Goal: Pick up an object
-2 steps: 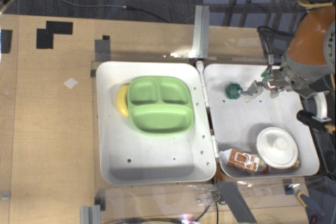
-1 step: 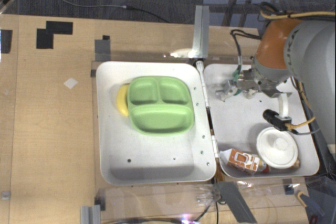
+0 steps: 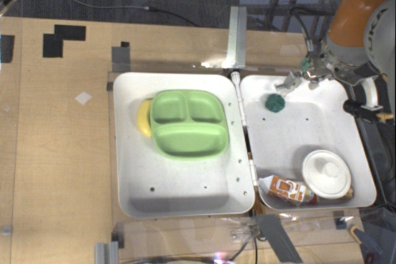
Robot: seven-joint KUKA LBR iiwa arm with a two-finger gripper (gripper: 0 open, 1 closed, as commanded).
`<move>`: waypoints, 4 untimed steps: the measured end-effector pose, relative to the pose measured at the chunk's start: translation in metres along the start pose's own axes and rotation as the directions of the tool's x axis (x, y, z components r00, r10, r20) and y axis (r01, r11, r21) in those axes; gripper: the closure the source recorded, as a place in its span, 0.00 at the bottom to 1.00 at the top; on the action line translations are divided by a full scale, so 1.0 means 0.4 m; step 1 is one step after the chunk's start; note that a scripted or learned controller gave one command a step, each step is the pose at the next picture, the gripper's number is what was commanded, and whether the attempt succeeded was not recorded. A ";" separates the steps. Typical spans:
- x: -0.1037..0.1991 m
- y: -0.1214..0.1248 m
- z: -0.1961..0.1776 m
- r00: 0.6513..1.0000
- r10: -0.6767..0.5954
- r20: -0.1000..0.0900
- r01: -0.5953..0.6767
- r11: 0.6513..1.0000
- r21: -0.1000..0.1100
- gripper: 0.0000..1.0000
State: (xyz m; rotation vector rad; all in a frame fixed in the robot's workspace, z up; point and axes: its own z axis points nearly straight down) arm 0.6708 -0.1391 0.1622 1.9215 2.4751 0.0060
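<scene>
From my remote station, the arm (image 3: 362, 15) leans in over the far right corner of the right bin (image 3: 365, 161), its grey body and orange band cut off by the frame's top right edge. The hand (image 3: 298, 80) hangs low at the bin's far wall, pointing left, and its metal parts blur together there; I cannot tell how it is set. Just beside its tip, apart from it, a small dark green ball (image 3: 275, 102) lies on the bin floor; being round, it shows no long axis. At the near end of the same bin a white lidded bowl (image 3: 327, 173) sits upright, and an orange-and-white packet (image 3: 287, 190) lies just beside it, its long axis running left to right with a slight tilt, its print too small to read. In the left bin (image 3: 130, 151) a green divided tray (image 3: 188, 123) lies flat, covering most of a yellow object (image 3: 143, 119) whose shape I cannot make out. Both bins rest on the pale tabletop (image 3: 55, 151).
</scene>
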 end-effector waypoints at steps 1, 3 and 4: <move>-0.011 -0.002 -0.140 0.998 -0.064 0.000 0.064 0.998 0.000 0.00; 0.133 -0.006 0.145 0.992 -0.125 0.001 0.125 0.992 -0.006 1.00; 0.307 -0.002 -0.182 0.999 0.041 -0.002 -0.041 0.999 0.001 1.00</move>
